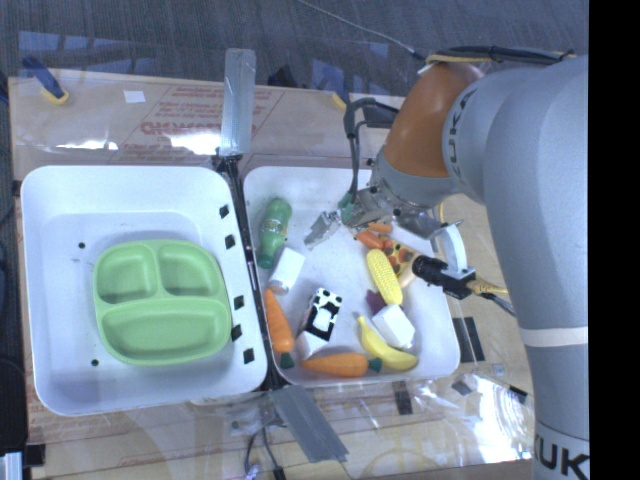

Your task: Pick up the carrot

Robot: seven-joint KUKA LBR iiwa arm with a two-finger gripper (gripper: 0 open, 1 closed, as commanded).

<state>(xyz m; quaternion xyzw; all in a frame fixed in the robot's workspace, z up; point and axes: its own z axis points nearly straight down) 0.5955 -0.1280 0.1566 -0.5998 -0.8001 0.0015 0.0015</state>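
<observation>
An orange carrot (337, 364) with a green end lies along the front wall of the right bin (300, 183). A second orange carrot-like piece (278, 320) lies against that bin's left wall. My gripper (322, 228) hangs over the bin's middle back, right of the green bottle (272, 230) and well behind both orange pieces. Its fingers stand open with nothing between them.
A white cup (288, 268), a black-and-white block (322, 313), a corn cob (384, 276), a banana (385, 348), a white block (395, 323) and small orange pieces (375, 236) share the right bin. The left bin (40, 268) holds a green divided plate (160, 303).
</observation>
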